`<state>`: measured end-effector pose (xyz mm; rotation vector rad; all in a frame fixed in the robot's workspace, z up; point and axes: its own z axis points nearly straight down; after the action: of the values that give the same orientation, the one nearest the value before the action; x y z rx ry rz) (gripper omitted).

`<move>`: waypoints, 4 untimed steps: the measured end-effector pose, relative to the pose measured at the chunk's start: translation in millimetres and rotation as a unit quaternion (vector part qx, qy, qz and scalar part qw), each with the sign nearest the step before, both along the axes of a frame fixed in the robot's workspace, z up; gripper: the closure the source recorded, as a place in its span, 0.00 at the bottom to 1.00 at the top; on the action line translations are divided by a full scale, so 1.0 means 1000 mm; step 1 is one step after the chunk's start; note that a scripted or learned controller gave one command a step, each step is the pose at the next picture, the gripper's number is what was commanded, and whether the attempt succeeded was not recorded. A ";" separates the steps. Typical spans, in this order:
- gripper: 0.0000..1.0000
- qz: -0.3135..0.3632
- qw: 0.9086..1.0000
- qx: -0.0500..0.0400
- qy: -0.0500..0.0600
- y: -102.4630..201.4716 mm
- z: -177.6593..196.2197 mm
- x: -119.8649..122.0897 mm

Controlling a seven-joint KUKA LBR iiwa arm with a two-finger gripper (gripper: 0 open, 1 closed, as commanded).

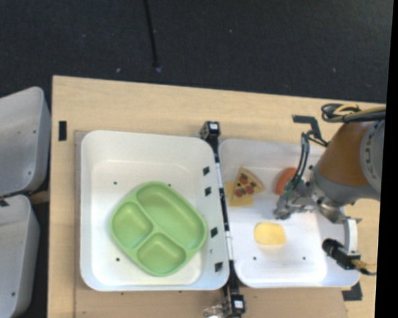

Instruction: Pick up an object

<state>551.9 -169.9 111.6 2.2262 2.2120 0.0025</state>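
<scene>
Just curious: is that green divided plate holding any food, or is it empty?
Empty. The green plate lies flat in the left bin, and all three of its compartments show bare green.

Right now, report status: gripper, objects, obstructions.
Gripper low in right bin, nothing seen between its fingers. Yellow piece just below it, pizza slice left, orange-red item above, partly hidden by arm.

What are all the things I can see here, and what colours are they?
Bins: two, white, side by side on the bench; left bin, right bin.
Plate: one, green, three compartments, in the left bin.
Pizza slice: one toy, yellow with red spots, right bin near the divider.
Yellow piece: one, pale yellow, middle of the right bin.
Red thing: one, red-orange, right bin, partly hidden by the arm.
Bench: one, light wood.
Arm: one, grey with orange band, over the right bin.
Gripper: one, dark, above the yellow piece.
</scene>
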 end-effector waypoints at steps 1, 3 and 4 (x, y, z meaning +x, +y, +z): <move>1.00 0.005 1.000 -0.001 -0.002 0.000 0.065 0.001; 1.00 0.005 1.000 0.000 -0.002 0.009 0.162 -0.004; 1.00 0.006 1.000 0.000 0.000 0.008 0.187 -0.003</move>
<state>549.0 -161.9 298.3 2.2132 2.2245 0.0030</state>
